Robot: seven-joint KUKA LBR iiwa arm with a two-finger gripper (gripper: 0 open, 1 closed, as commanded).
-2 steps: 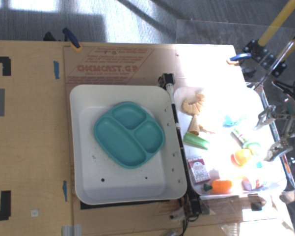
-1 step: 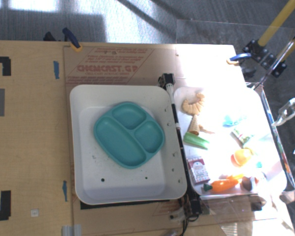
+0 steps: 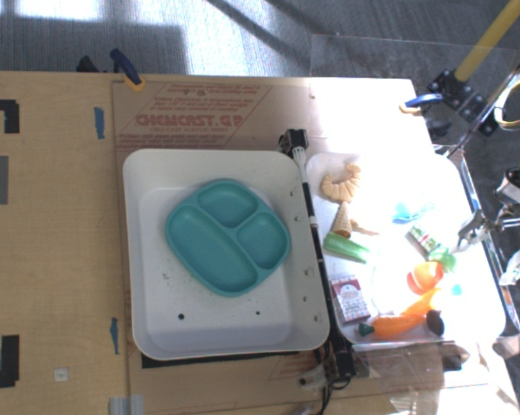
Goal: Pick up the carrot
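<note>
Lying in the right bin, carrot; teal plate left.

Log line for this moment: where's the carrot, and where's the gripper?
carrot: lying at right bin's near edge, ungrasped | gripper: over bin's right side, apart from carrot | teal plate: in left bin

We see a teal divided plate that looks like smooth, matt plastic. It sits in a white bin of smooth plastic with small dark specks. The surface looks like flat brown cardboard with red print. The orange carrot looks smooth and a bit shiny.
</note>
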